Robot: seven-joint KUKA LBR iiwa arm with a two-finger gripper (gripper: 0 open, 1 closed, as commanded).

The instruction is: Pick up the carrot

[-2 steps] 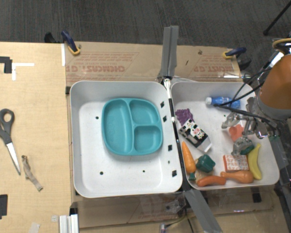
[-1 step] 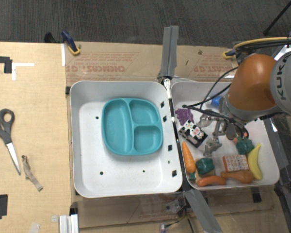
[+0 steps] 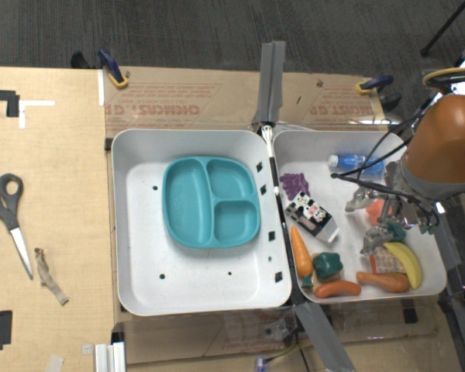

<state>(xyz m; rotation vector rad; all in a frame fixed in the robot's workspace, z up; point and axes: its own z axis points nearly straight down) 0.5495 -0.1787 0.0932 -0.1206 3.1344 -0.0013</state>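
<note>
Claw (image 3: pixel 384 227) hangs low over the right-hand shallow white bin (image 3: pixel 349 142), toward its right side, under the grey arm's orange band (image 3: pixel 446 138). From my seat the metal fingers look parted, with nothing between them; cables clutter the view, so I read that as open but narrowly judged.

Target as I take it: the slim orange carrot (image 3: pixel 300 252) lying against the bin's left wall, beside the divider. Its long axis runs near up-and-down in the camera view, top end tilted slightly left. It lies well to the left of the claw and a little lower in the frame. A dark green chunky vegetable piece (image 3: pixel 327 266) sits just beside its lower end, nearly touching.

Caution: two more orange carrot-like pieces lie along the bin's bottom edge, one at the lower left (image 3: pixel 337 289), one (image 3: pixel 384 281) close below the claw and next to a yellow banana (image 3: pixel 405 262). That last one runs roughly sideways and is the nearer pick. I cannot tell for certain which is meant.

Judgement: the coming move turns on a leftward traverse, fingers set across the carrot's width, with little room against the wall.

Teal divided plate (image 3: pixel 211 201) sits in the left bin, not involved.
</note>
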